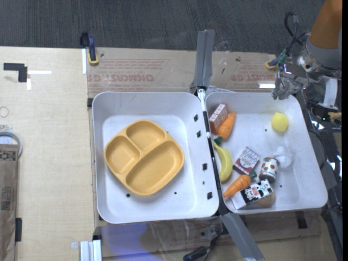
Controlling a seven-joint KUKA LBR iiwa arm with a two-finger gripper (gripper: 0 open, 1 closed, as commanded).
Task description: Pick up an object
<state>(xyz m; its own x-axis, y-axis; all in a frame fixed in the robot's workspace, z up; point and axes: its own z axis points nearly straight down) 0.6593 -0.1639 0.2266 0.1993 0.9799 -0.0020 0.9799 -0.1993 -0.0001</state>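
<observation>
The right bin (314, 165) holds several small items. A yellow lemon (280, 122) lies near its far right corner. By the divider sit a small red-and-white carton (217, 115), a carrot (226, 124) and a banana (223, 162). Toward the front are a red patterned carton (247, 160), a small can (268, 168), a second carrot (238, 185) and a cow-print carton (254, 194). My gripper (284, 89) hangs over the bin's far right edge, just behind the lemon, with nothing visibly in it.
The left bin (100, 162) holds a yellow divided plate (144, 156). A grey metal divider (204, 64) runs between the bins. A crumpled white scrap (283, 156) lies by the can. Cables (321, 113) hang along the right bin's outer side.
</observation>
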